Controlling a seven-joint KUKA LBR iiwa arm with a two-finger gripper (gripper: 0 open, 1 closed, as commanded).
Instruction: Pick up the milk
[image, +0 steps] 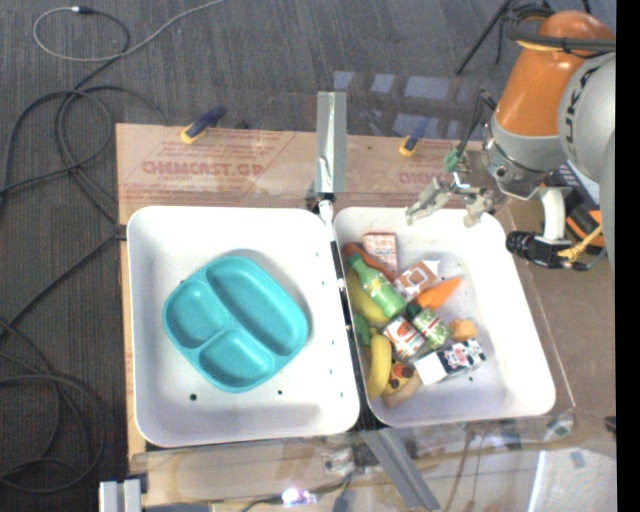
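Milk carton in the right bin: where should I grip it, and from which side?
Judging from above, grip the milk carton across its narrow body, descending straight down. It lies flat at the pile's near edge, a can pressed along its far side. The gripper hovers open over the bin's far rim.

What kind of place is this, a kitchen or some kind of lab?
Most likely a robotics lab, not a kitchen. A grey and orange arm with a gripper hangs over two white bins on a bench, the toy food is piled in one, and cables trail across the carpet.
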